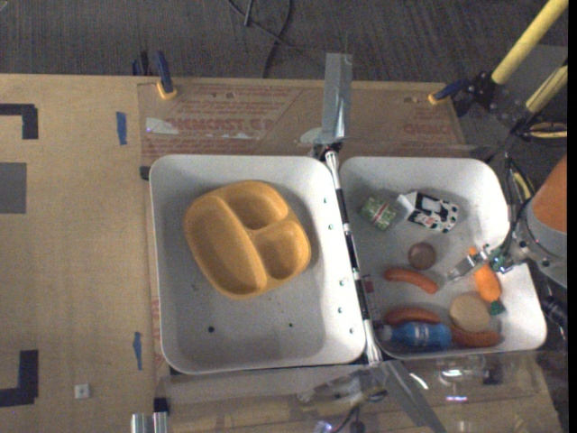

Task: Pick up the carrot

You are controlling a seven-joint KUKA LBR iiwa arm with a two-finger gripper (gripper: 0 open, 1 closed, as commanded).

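The carrot (488, 284) is a short orange piece with a green stub at its lower end. It lies near the right wall of the right bin (469, 171). My gripper (485, 263) comes in from the right edge and hangs right at the carrot's upper end, touching or just above it. The grey arm with its orange band (552, 197) sits above the bin's right rim.
Around the carrot lie a tan round bun (470, 313), red sausages (412, 280) (412, 315) (479, 338), a blue bottle (419, 335), a brown ball (421, 255), a cow-patterned carton (433, 212) and a green carton (380, 211). The left bin (180, 323) holds a yellow divided plate (248, 237).
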